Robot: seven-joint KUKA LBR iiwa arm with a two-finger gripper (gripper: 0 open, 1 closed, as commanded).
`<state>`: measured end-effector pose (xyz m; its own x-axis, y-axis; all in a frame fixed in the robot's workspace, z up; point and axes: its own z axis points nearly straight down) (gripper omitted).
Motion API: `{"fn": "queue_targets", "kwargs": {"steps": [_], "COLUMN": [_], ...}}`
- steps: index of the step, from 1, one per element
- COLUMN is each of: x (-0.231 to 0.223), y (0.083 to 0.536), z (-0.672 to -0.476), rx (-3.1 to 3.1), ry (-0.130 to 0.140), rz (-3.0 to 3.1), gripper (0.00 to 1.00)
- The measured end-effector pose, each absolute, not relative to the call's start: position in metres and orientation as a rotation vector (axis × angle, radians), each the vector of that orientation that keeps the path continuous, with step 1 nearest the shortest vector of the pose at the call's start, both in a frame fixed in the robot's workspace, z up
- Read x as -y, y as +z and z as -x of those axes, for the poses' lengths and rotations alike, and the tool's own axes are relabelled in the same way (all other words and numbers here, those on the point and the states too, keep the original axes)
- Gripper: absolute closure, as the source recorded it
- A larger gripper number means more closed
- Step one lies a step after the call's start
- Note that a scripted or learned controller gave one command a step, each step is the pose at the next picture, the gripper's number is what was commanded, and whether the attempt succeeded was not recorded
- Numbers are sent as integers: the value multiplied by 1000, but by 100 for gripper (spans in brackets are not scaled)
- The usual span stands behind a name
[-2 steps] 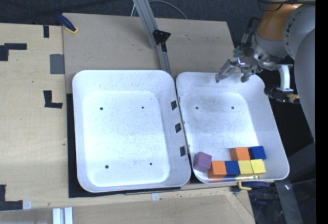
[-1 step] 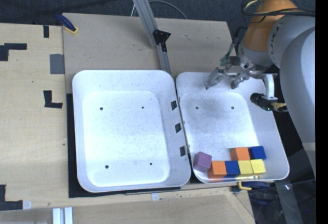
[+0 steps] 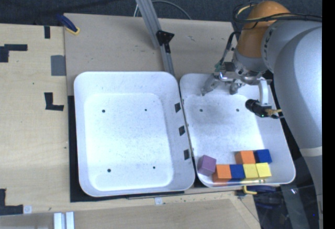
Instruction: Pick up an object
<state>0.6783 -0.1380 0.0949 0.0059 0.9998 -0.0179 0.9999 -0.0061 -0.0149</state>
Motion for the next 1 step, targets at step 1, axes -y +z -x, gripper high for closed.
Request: {"fn": "queue_targets", "kwargs": {"steps": [1], "x": [101], "y": [90], "z": [-677], "rx": [-2219], "ry": [-36], "rz": [-2229], "gripper": [0]}}
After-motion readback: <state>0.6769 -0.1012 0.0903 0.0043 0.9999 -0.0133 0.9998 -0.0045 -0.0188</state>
